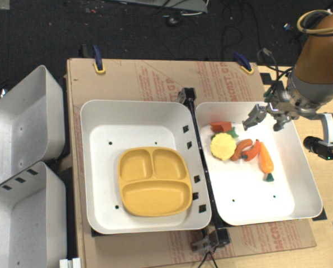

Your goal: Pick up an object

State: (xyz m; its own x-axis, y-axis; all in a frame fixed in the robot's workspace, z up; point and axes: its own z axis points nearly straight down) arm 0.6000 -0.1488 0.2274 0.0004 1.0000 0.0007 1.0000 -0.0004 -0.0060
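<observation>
Hovering spread open and empty, the tool [266, 117] is at the approach step; just below-left of it lies the carrot [265, 158], so next it must descend

a robotics lab: loose cables [228, 35] on dark floor beyond the tool [267, 118], clamped cardboard-topped bench [155, 77] below it, spare white bins [21, 149] far across.

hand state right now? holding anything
The hand is open with nothing between its fingers, above the back of the right bin near the toy food.
</observation>
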